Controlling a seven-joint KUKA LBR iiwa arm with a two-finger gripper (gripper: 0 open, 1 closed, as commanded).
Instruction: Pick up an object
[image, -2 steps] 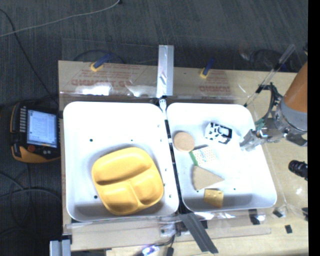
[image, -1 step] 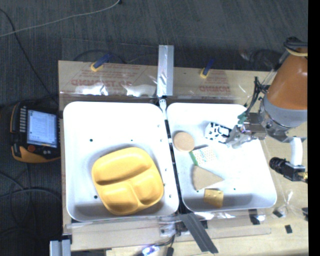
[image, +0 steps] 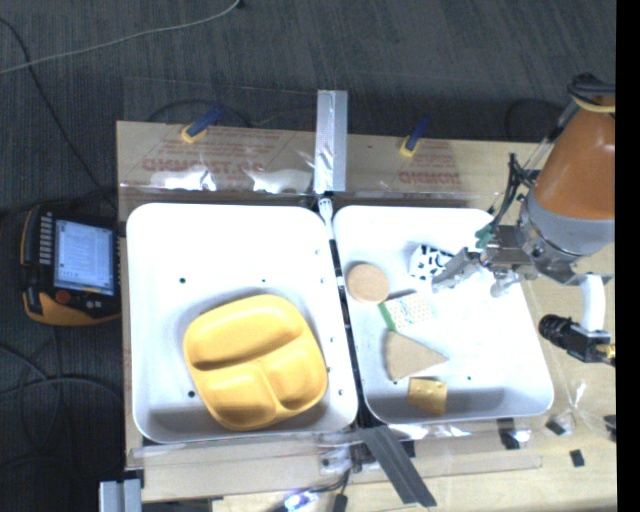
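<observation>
From where I stand, the table (image: 150, 160) carries two white bins side by side. The left bin (image: 160, 260) holds a yellow divided tray (image: 256, 358) lying at a slant near its front. The right bin (image: 500, 370) holds the small things: a round tan disc (image: 367, 282) near its left wall, a white piece with black spots (image: 429, 261) further back, a green-and-white patterned piece (image: 408, 311) in the middle, a tan wedge (image: 410, 354) just in front of it, and a small yellow-brown block (image: 427, 394) by the front wall. The arm (image: 580, 180) reaches in from the right, its gripper (image: 465, 265) hanging over the right bin just beside the spotted piece. Its fingers are too blurred for me to tell whether they are spread or pressed together, and I see nothing between them.
</observation>
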